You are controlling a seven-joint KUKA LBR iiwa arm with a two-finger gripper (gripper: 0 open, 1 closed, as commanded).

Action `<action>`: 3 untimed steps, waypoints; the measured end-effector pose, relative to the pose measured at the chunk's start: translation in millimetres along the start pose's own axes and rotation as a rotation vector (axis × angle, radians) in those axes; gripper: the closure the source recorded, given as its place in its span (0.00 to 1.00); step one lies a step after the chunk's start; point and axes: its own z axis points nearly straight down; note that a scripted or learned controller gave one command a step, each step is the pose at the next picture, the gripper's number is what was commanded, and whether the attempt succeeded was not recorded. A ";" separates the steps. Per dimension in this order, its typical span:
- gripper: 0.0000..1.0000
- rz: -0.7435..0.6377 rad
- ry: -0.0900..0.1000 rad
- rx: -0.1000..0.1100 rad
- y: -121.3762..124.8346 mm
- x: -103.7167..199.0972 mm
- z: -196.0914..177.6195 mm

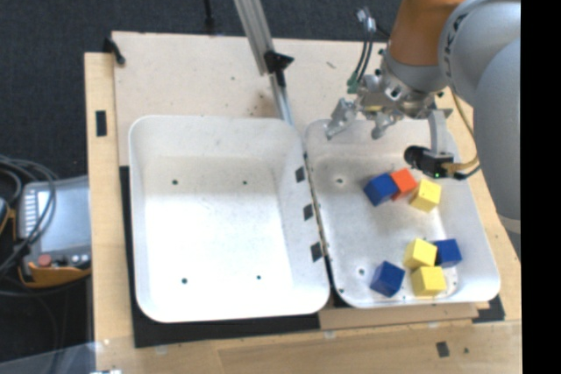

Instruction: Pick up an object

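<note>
seven blocks [380, 189] lie variously turned

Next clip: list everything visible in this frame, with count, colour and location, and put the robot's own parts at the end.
blue blocks: three, blue; one in the right bin's upper cluster, two in the lower cluster.
yellow blocks: three, yellow; one beside the orange block, two in the lower cluster.
orange block: one, orange; between a blue and a yellow block.
right bin: one, white; holds all blocks.
left bin: one, white; beside the right bin.
bench: one, pale wood; under both bins.
metal rail: one, silver; slanting down from the top edge.
grey box: one, grey; left edge, with cables.
arm: one, grey with orange band; right.
tool: one, metallic; above the right bin's upper edge, holding nothing.
</note>
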 end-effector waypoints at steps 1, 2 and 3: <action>0.00 0.004 -0.001 0.000 1.4 -4.8 42.5; 0.00 0.006 -0.004 -0.001 5.5 -9.9 101.1; 1.00 0.007 -0.003 -0.005 6.4 -10.1 88.2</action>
